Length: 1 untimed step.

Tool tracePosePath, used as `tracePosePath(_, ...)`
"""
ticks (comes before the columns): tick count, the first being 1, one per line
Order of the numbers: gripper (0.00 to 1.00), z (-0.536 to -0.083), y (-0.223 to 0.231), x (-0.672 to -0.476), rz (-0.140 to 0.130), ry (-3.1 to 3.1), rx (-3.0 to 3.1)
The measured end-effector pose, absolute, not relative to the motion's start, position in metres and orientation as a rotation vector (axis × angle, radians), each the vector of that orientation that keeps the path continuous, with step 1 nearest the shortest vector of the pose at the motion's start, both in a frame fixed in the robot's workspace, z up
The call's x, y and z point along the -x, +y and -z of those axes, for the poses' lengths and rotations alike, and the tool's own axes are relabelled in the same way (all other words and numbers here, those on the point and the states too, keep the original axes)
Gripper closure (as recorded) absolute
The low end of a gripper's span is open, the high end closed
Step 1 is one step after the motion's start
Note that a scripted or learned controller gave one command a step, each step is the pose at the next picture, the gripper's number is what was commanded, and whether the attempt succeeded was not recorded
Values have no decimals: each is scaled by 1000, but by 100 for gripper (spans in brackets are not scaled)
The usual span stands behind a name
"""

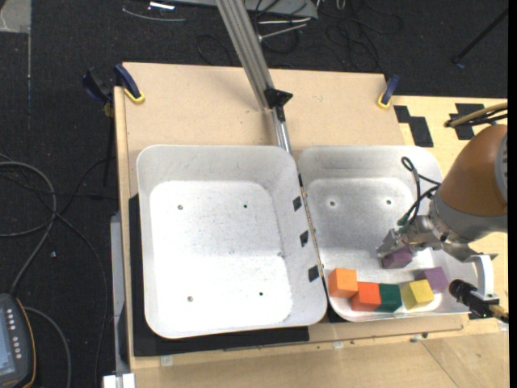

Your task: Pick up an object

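My gripper (397,247) reaches into the right bin (355,192) from the right, low over its floor. A small purple block (396,258) sits between its fingertips, and the fingers look shut on it. Along the bin's front edge lies a row of blocks: orange (344,281), red-orange (368,295), green (390,297), yellow (418,293) and a second purple one (435,278). The gripped block is just behind this row, apart from it.
The left bin (214,233) lies beside the right one, and its raised wall runs between them. A metal pole (250,51) slants down to the bins' back edge. The grey and orange arm (477,184) covers the right bin's right side.
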State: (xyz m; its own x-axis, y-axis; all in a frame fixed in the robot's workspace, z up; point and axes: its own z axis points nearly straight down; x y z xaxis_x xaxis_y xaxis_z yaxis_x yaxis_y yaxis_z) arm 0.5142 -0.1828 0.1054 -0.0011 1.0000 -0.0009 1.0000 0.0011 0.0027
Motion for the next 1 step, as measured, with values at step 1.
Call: tracePosePath(1, 100, -198, -68, -491, -8, 2231, -2209)
